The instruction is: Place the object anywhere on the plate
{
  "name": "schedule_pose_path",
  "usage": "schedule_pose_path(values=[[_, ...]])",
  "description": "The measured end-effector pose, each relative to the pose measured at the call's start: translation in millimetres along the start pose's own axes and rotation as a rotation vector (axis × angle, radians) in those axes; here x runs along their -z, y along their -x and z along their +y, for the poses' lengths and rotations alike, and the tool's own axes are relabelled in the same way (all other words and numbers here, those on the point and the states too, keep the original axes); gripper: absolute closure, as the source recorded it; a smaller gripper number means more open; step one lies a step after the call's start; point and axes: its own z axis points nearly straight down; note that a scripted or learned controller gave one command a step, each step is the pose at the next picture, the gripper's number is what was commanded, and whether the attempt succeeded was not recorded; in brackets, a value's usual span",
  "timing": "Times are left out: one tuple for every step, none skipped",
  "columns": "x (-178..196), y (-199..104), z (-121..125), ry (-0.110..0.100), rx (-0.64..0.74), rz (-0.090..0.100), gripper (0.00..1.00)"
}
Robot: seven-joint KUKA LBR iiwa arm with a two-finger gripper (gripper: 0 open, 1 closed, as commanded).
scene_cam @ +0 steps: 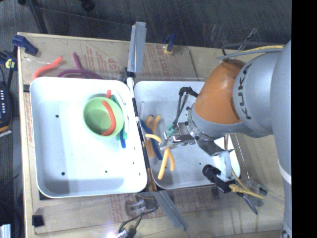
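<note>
Both bins appear as smooth white plastic with a slight sheen. The green plate looks like matt plastic. The bench surface resembles bare, matt wood or board.

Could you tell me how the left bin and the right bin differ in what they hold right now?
The left bin holds a green plate with an orange piece on it; the right bin holds loose yellow, orange and blue pieces. The arm hangs over the right bin, not the left. Both are shallow and white.

We see even, bright overhead light; the left bin glares white, shadow pools along its near wall, detail slightly soft.
</note>
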Motion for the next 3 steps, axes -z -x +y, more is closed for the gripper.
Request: schedule_pose_path(values=[[-12,-38,68,-0.003,0.123,0.000,1.00],[35,-91,152,-0.001,0.112,0.000,1.00],[35,-91,152,-0.001,0.113,0.000,0.00]])
